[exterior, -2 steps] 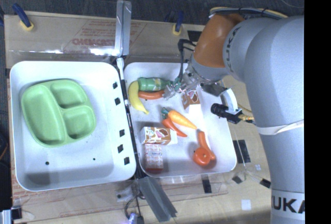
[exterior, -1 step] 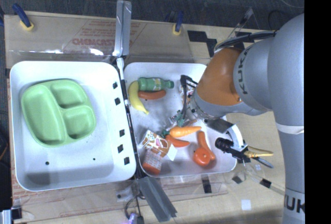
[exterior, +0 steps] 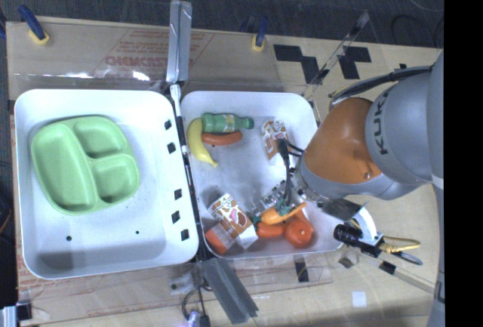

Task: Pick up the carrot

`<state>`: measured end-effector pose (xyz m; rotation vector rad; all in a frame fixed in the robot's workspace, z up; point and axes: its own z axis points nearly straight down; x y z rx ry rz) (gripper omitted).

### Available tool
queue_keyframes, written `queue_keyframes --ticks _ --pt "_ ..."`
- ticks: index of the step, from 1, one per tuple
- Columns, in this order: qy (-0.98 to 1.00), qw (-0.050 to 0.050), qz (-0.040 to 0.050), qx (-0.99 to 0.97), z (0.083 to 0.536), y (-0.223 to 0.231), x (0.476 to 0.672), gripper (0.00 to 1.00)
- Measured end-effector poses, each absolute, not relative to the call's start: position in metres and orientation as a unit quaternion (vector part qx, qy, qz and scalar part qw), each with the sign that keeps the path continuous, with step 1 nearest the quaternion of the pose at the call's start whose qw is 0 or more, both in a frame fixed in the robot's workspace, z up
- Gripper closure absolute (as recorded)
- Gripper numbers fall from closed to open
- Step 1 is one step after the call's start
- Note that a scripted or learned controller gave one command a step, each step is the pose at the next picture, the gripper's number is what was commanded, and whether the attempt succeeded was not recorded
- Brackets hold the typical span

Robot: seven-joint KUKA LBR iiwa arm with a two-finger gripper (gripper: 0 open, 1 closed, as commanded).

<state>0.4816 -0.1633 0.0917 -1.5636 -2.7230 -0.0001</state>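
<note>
Carrot (exterior: 281, 215) lies right at the jaws (exterior: 284, 202); their state is unclear.

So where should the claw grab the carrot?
Best guess: the middle of the small orange carrot, coming straight down, fingers across its thin width. It lies slanted in the right white bin, crowded by a red tomato and an orange fruit below, so the top is freest.
</note>
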Motion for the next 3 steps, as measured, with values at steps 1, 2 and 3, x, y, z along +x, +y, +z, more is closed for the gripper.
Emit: queue_keyframes --ticks 1,2,3 --pt "-0.868 0.000 -0.0001 -0.496 0.1020 -0.1632 0.4827 1.00" --pt "-0.868 0.000 0.0000 -0.496 0.1017 -0.1632 0.4826 0.00" --pt "-0.870 -0.001 0.0001 -0.493 0.1116 -0.1629 0.4836 1.00"
